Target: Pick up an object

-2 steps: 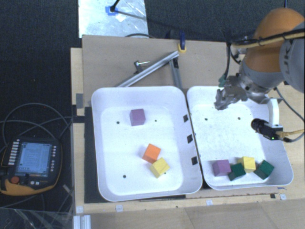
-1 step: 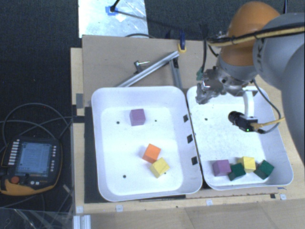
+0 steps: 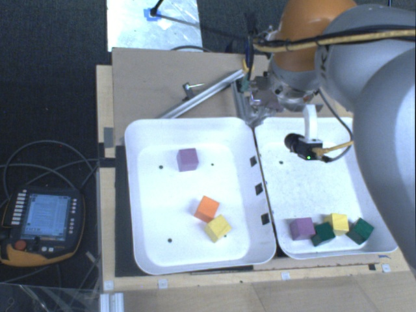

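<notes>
**Hovering at the far rim, nothing picked yet**

Looking down on your worktop (image 3: 195, 83), you have two shallow white bins side by side, with the arm (image 3: 377, 77) reaching in from the right. Your tool (image 3: 250, 112) sits at the far end, just over the seam where the bins meet. It is too small and cluttered by cables to read, so you cannot tell how it is set, and no block shows in it.

The blocks lie loose where they landed, which suits random picking. In the left bin (image 3: 140, 194) a purple cube (image 3: 187, 159) stands alone toward the far side, the easiest candidate; an orange cube (image 3: 207, 207) and a yellow cube (image 3: 218, 227) touch at a corner nearer you. In the right bin (image 3: 338, 174) a purple block (image 3: 301, 227), two dark green blocks (image 3: 322, 233) (image 3: 361, 229) and a yellow block (image 3: 339, 222) crowd the near edge.

All look like small matte, hard-edged cubes; the bins are smooth moulded plastic with rounded walls. A teach pendant (image 3: 42, 223) lies off to the left.
</notes>
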Available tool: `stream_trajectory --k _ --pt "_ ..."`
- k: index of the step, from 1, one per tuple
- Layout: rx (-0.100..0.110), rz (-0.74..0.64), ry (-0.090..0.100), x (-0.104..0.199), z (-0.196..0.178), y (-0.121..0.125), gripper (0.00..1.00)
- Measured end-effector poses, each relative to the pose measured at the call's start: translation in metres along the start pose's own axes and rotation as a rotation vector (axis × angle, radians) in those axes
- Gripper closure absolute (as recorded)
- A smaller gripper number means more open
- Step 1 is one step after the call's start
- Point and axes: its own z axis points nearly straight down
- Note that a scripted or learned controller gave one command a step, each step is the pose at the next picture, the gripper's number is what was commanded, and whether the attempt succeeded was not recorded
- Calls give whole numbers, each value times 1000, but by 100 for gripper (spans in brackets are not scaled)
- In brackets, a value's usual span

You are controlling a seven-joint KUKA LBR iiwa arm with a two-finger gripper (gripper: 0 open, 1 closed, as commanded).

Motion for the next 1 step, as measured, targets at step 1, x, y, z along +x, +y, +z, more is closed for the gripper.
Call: stream_trajectory --k 1 --pt "3 1 1 45 20 22 100"
